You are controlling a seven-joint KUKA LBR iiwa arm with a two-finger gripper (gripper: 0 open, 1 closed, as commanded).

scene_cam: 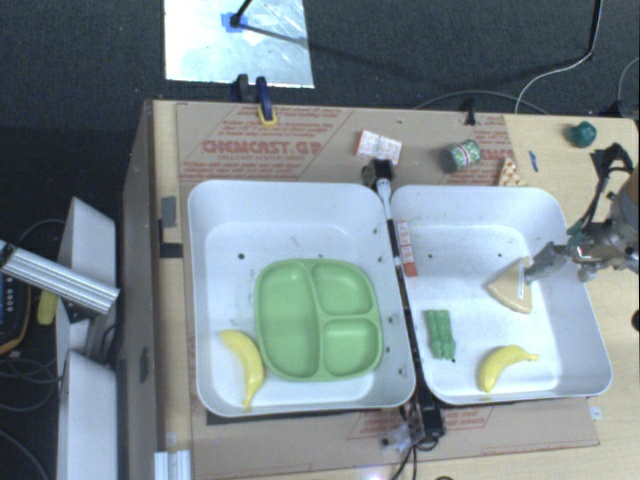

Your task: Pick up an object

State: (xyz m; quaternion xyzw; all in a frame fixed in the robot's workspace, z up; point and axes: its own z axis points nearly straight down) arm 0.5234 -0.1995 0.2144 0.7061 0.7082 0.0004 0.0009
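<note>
There, the gripper (532, 268) reached into the right bin (470, 218), its fingers touching a cream wedge (510, 290); whether they clasped it couldn't be told.

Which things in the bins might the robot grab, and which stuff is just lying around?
Might grab:
- cream wedge, by the gripper
- green block
- right banana
- left banana
- green divided plate

Just lying around:
- small can
- paper tag
- teal ball

Single fixed camera above the worktop (300, 133), looking down at a slant, mid distance. Both white bins fit in frame: left bin (215, 213), right bin (560, 218). Dark floor at far edge; arm (610, 243) enters from right.
</note>
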